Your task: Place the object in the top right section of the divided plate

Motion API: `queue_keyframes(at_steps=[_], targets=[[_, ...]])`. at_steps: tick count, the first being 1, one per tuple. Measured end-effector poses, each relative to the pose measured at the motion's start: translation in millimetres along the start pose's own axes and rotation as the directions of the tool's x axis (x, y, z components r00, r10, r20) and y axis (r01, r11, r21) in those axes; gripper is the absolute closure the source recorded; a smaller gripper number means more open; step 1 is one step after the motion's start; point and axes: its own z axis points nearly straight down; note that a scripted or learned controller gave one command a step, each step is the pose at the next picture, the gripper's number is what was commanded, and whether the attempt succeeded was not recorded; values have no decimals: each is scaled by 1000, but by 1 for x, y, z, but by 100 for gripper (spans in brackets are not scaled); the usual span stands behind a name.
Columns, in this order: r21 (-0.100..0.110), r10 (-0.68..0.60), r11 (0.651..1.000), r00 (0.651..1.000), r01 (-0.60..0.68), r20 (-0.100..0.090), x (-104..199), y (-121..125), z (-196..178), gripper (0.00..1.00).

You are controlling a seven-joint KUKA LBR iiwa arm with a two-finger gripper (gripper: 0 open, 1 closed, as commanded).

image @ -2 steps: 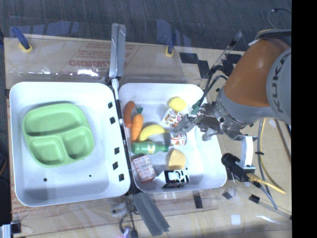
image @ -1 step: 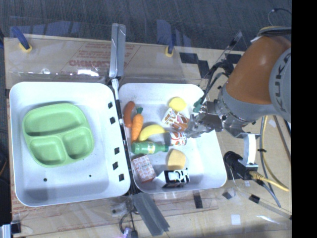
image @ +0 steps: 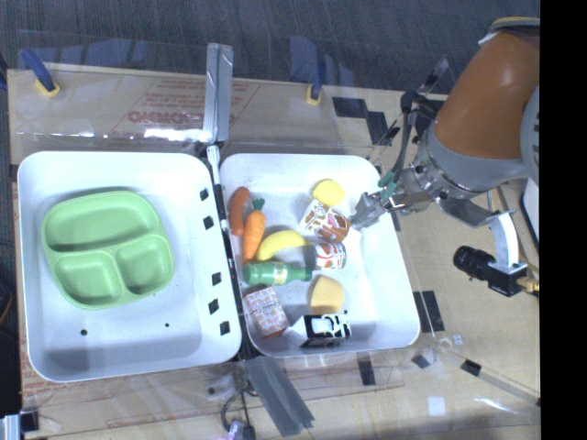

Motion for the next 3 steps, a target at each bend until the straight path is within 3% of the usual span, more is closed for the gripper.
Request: queue_keyframes(at_steps=[1, 2, 3], targets=[[2, -251, 968, 968, 251, -1, 112, 16, 43, 100], [0, -355, 935, 935, 355, 0, 198, 62, 39, 100], [1, -452, 892, 892, 452, 0, 210, 85, 60, 100]])
